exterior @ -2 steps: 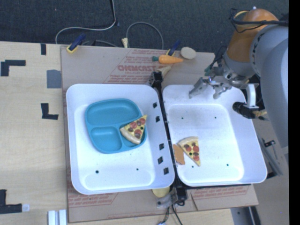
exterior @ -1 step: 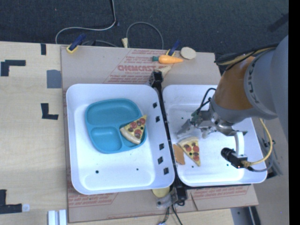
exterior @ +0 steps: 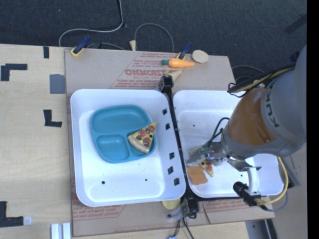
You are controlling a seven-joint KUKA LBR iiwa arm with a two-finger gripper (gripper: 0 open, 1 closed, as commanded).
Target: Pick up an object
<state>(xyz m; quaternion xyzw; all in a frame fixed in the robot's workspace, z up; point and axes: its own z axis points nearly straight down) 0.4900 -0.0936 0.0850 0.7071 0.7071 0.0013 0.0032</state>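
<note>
Lying just under hand (exterior: 203,156): toast (exterior: 197,175)

Bench (exterior: 30,133) under cardboard sheet (exterior: 144,73)

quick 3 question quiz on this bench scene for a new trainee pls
1. True or false: the pizza slice lies on the blue tray.
2. Which bin is the gripper over: A left bin, B right bin?
3. Fill in: the toy carrot lies on the ____ behind the bins.

Key: 1 true. 2 B. 3 cardboard.
</note>
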